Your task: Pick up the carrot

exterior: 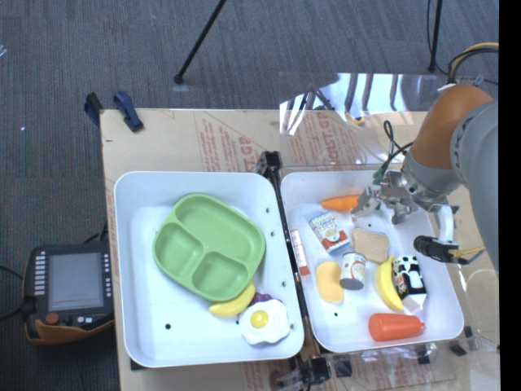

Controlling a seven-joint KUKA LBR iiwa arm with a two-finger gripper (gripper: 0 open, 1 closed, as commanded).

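One slip worries me: my tool (pixel 385 199), fingers spread just right of the small orange plastic carrot (pixel 340 204), could nudge it away.

One fixed camera above the bench (pixel 203 137), slanting down on both white bins (pixel 138 218), moderately distant.

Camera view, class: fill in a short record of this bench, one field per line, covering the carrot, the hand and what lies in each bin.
carrot: carrot lying near the far edge of the right bin
hand: hand just right of the carrot, low over the right bin
carrot held: no, not between the fingers
left bin: left bin holds green divided plate, banana, fried egg
right bin, other: small carton, can
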